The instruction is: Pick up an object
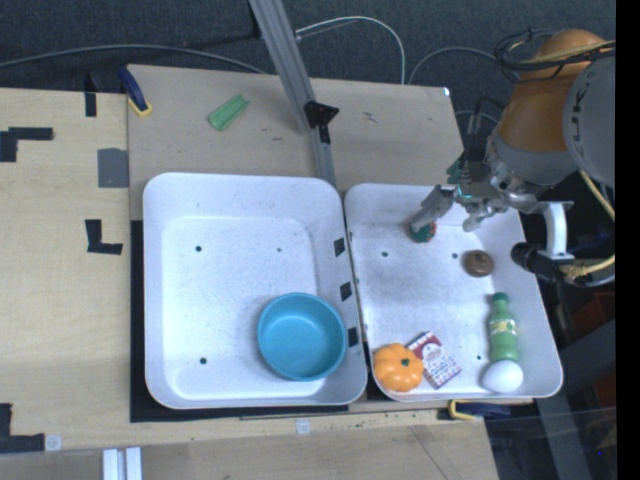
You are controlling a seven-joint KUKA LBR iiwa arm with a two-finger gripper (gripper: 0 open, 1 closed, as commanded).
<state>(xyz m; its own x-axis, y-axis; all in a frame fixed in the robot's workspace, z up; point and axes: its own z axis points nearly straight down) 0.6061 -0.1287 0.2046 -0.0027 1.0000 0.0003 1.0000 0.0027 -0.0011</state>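
Claw low near the right bin's back edge, whether spread I cannot tell, over a small green-and-red object, likely light; I'd pinch its sides.

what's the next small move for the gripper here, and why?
Probably a short descent over the small green and red object in the right bin, then close. The gripper sits at the bin's upper part, right at that object, and nothing shows clamped in it. The brown round piece lies apart, so it shouldn't interfere.
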